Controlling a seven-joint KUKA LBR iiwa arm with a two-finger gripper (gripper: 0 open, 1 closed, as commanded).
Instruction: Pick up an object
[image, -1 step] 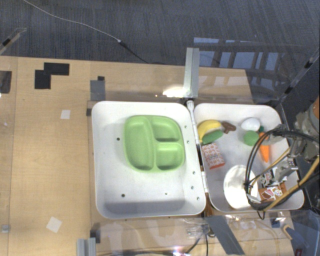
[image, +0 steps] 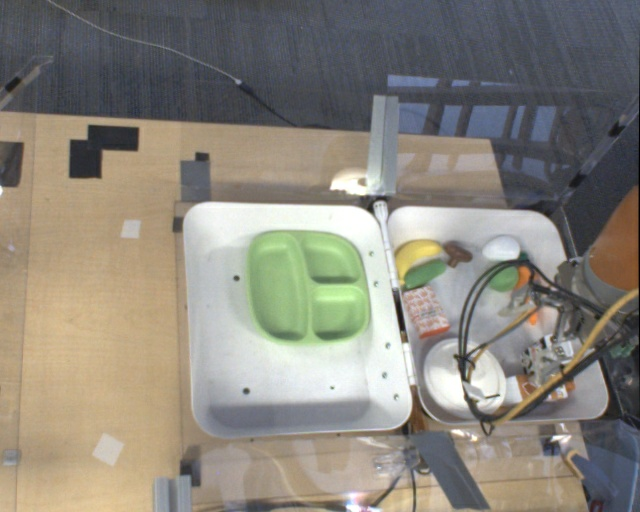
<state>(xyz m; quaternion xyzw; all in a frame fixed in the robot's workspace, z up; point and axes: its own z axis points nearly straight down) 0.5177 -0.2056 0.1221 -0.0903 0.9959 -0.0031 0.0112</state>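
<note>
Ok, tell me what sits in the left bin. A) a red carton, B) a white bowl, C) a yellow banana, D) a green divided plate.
D: the green divided plate lies flat in the left bin, while the white bowl and the other small items lie in the right bin.

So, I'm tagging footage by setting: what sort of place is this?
Probably a robotics lab bench for pick tests: two white bins side by side, a green tray in one, small items beside the cabled arm in the other.
</note>
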